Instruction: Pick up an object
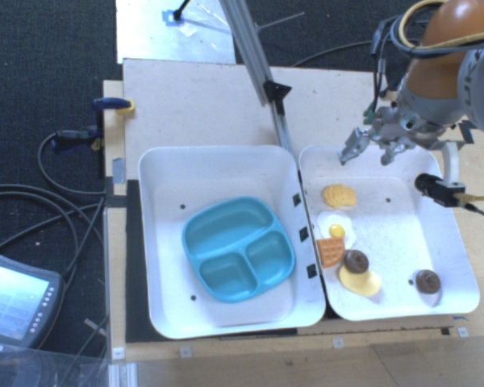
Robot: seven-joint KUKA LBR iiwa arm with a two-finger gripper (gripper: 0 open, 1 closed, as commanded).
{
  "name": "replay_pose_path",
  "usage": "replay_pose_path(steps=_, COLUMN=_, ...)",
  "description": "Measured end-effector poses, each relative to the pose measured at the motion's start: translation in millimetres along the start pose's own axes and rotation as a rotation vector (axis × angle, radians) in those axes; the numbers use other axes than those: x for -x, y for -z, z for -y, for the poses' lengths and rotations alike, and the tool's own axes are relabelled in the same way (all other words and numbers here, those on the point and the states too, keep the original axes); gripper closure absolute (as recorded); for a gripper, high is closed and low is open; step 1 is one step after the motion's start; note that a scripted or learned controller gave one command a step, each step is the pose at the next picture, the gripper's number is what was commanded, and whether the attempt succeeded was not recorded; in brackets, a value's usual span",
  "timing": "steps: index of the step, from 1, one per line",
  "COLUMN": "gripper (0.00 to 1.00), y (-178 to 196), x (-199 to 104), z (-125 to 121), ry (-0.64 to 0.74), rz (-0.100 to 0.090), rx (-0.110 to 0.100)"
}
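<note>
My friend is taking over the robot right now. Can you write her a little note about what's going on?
Gripper: open, holding nothing, above the back edge of the right bin.
Right bin: cookie, fried egg, waffle, two chocolate donuts, yellow slice.
Left bin: blue tray.
Done: nothing picked yet.
Left: lower onto one toy, probably the cookie, grip and lift.

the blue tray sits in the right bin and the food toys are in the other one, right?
Not quite: the camera view shows the blue tray in the left bin. The food toys lie in the other bin, the right one.
</note>
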State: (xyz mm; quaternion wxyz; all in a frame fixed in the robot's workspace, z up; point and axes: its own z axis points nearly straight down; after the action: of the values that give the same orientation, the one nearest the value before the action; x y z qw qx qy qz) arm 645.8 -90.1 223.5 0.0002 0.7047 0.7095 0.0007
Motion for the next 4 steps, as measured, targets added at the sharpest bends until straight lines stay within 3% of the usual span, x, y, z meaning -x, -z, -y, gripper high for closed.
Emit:
replay_pose_path(steps=1, gripper=0.0, y=0, x=0, z=0, ry=0.0, rz=0.0, rx=0.0)
replay_pose_path(steps=3, gripper=0.0, y=-106, x=-3, z=-13, ry=0.001, rz=0.001, rx=-0.005)
replay_pose_path(steps=4, gripper=0.0, y=-134, x=-3, z=-13, ry=0.0, rz=0.001, rx=-0.002)
